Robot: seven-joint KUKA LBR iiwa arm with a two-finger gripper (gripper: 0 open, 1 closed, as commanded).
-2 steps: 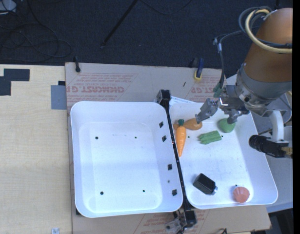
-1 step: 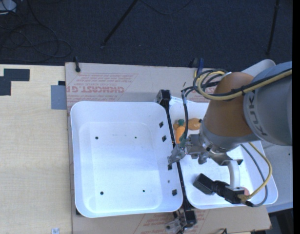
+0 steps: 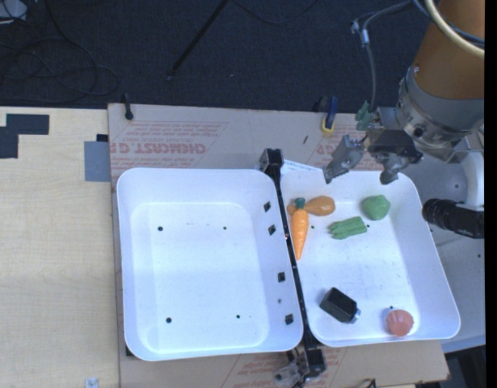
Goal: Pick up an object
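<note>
My gripper hangs over the back edge of the right bin, open, with nothing between its fingers. Below it in that bin lie an orange rounded piece, a carrot along the left wall, a long green vegetable and a round green one. Nearer the front lie a black block and a red-pink ball.
The left bin stands beside the right one, sharing a black hinged divider. Both rest on cardboard on a wooden bench. The arm's grey and orange body fills the upper right.
</note>
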